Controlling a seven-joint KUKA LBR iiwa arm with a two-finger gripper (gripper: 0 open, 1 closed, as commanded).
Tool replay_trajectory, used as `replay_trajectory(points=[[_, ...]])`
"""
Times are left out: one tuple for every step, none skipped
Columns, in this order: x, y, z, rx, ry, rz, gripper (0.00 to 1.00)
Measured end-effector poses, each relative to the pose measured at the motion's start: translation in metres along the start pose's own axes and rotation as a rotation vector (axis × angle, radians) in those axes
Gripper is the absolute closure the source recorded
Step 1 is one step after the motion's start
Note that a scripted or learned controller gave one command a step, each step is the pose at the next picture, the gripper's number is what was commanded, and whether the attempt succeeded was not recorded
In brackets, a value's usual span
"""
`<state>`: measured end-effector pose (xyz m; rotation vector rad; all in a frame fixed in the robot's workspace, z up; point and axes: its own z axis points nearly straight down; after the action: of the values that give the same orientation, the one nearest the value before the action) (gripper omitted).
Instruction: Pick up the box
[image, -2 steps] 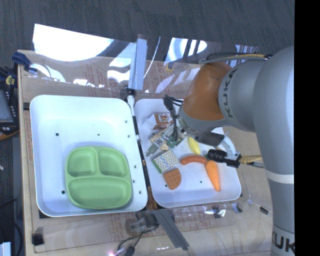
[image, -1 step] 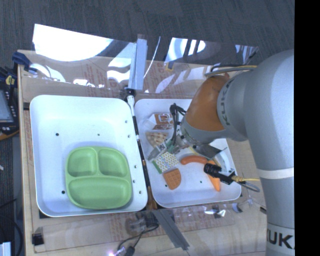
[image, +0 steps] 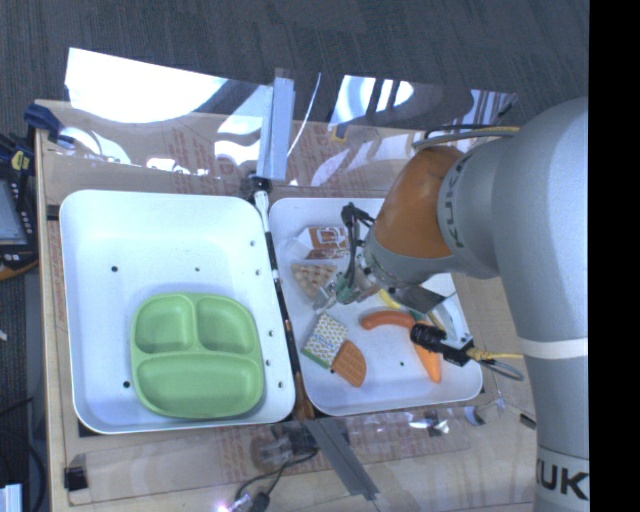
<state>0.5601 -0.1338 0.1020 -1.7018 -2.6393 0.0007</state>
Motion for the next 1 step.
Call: replay_trajectory(points=[[0.0,0.0,0.0,0.0,0.0,0.0,0.0]])
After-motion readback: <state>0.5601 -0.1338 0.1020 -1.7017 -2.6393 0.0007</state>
